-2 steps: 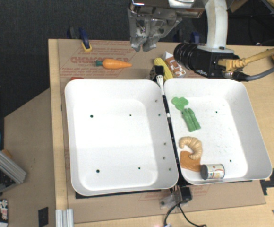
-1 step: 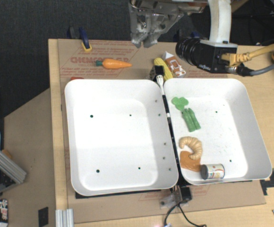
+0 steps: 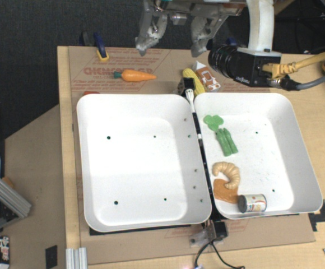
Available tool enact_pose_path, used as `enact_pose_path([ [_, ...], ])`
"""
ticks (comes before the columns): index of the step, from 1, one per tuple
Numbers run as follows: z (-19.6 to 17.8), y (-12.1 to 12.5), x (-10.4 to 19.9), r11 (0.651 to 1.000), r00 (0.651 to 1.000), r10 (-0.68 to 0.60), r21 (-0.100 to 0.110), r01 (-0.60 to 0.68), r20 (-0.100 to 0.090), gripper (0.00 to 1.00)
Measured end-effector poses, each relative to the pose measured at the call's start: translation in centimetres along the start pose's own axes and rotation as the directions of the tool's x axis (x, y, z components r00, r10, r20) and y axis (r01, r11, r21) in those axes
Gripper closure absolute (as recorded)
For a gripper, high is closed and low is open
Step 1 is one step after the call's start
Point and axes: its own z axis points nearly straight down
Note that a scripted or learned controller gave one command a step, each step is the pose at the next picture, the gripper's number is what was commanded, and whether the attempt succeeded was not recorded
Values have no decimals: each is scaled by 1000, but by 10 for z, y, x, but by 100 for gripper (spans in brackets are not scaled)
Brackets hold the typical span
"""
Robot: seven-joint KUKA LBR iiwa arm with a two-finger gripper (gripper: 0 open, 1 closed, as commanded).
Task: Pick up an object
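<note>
While you are watching from above, the left bin (image 3: pixel 134 161) is sitting bare beside the right bin (image 3: pixel 274 150), which is holding a green toy (image 3: pixel 221 133), a croissant (image 3: pixel 228 175) nearer you, and a small can (image 3: pixel 252 203) lying at its near edge. At the far side, the gripper (image 3: pixel 173 41) is hanging wide apart over the cardboard, gripping nothing. A carrot (image 3: pixel 134 76) is lying just near-left of it, outside both bins.
</note>
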Motion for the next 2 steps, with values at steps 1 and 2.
enact_pose_path([
  [1, -11, 0, 1, 1000, 1000, -1, -4, 1, -2, 100],
  [2, -10, 0, 1, 1000, 1000, -1, -3, 1, -1, 0],
])
